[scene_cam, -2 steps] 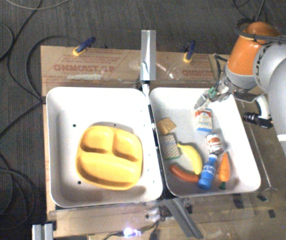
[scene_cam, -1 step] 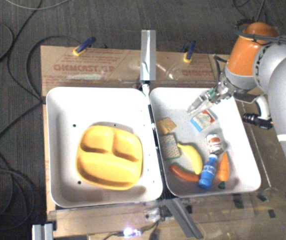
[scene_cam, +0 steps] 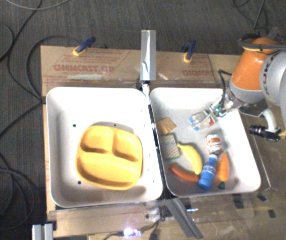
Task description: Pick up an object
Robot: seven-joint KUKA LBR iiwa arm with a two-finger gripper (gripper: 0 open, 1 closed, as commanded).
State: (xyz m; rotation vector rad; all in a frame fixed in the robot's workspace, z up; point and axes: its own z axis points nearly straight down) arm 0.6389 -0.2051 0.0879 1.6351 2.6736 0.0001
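On the worktop [scene_cam: 57, 69], the left bin [scene_cam: 62, 109] carries a single thing, a yellow divided tray [scene_cam: 110, 156], lying flat near its middle; it looks parked there, out of the way of the picking. Two clamps, one blue and yellow [scene_cam: 84, 46] and another [scene_cam: 187, 51], pin the cardboard backing at the far edge, presumably so nothing slides.

The right bin [scene_cam: 183, 101] has the clutter, crowded toward its near half: a tan cracker-like piece [scene_cam: 166, 125], a grey mesh-patterned piece [scene_cam: 170, 146] just below it, a banana [scene_cam: 193, 156] touching a red sausage [scene_cam: 184, 174], then a blue bottle [scene_cam: 208, 172], a small red-and-white can [scene_cam: 214, 143] and a carrot [scene_cam: 223, 167] side by side. Packed like that, any of them would be awkward to single out.

The tool [scene_cam: 205, 118] sits low over the bin's far part, apart from the pile, above bare floor. The grey arm with its orange band [scene_cam: 250, 71] slants down from the right, wrist angled toward the bin's centre. I cannot tell how wide its fingers stand, and nothing shows held between them.
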